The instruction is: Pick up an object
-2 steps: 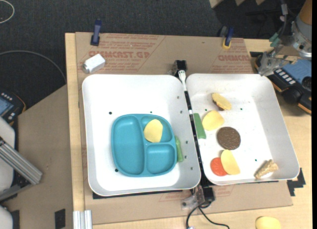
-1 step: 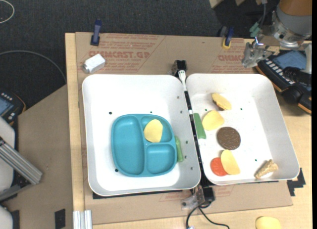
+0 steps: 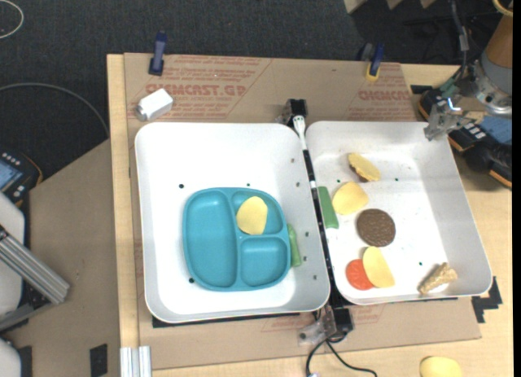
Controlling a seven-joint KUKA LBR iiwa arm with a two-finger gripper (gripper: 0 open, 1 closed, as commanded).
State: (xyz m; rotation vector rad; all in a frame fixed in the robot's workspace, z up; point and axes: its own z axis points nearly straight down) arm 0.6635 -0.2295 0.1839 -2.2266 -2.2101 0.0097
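A yellow lump (image 3: 440,366) lies on the bench at the bottom edge. In the right bin (image 3: 456,204) sit a brown disc (image 3: 376,227), red piece (image 3: 357,274) and yellow slices. The gripper (image 3: 440,116) hovers at that bin's far corner; its grasp cannot be made out. A teal tray (image 3: 220,241) fills the left bin (image 3: 163,196).

This looks like a robot lab, not a home. Two white bins (image 3: 155,204) sit on a brown cardboard sheet (image 3: 244,82) held down by blue clamps (image 3: 157,51). The food in the bins is toy food, like a pretend cookie (image 3: 376,227). Black cables (image 3: 24,90) run over the dark carpet, and a metal rail (image 3: 32,273) pokes in.
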